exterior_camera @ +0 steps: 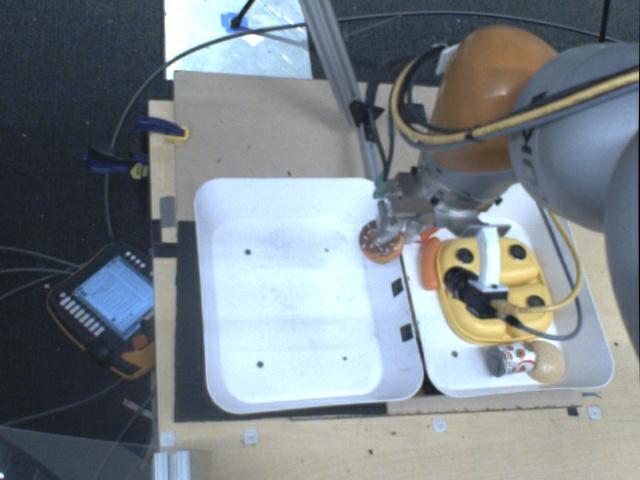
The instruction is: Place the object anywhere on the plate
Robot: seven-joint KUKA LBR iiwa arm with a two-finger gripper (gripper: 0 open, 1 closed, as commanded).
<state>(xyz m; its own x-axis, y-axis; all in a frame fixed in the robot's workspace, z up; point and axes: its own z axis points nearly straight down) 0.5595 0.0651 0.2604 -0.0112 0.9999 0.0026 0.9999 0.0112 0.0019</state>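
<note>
Over the rim between the two bins, the gripper [385,230] is gripping a small brown round object [381,244], seemingly mid-carry, needing next a release over the yellow plate [515,260] beside it.

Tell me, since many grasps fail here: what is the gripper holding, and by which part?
It cannot be told. The gripper is right above a small brown round object at the left bin's right rim.

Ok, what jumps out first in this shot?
The big grey and orange arm reaching in from the right, with its gripper down at the divide between the bins. Right under it sits a small brown round object, and a yellow toy fills much of the right bin.
</note>
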